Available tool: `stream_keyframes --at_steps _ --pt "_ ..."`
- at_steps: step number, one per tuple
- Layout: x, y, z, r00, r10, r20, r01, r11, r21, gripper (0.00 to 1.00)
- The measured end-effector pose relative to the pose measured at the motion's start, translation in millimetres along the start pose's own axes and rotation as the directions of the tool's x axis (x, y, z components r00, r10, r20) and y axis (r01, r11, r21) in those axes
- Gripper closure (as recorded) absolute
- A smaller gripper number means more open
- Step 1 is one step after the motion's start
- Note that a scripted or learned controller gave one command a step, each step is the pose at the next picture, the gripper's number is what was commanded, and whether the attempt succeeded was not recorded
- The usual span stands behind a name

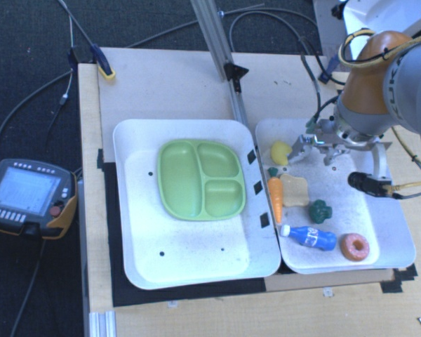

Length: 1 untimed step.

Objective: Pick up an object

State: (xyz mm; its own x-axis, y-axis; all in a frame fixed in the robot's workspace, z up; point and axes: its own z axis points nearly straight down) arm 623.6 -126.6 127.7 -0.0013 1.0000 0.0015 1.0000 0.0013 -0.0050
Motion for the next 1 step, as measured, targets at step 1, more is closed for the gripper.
stream_keyframes --at_steps 1 --pt "0.1 1.5 -14.2 1.000 0.000 0.001 0.000 1.000 -0.006 1.00"
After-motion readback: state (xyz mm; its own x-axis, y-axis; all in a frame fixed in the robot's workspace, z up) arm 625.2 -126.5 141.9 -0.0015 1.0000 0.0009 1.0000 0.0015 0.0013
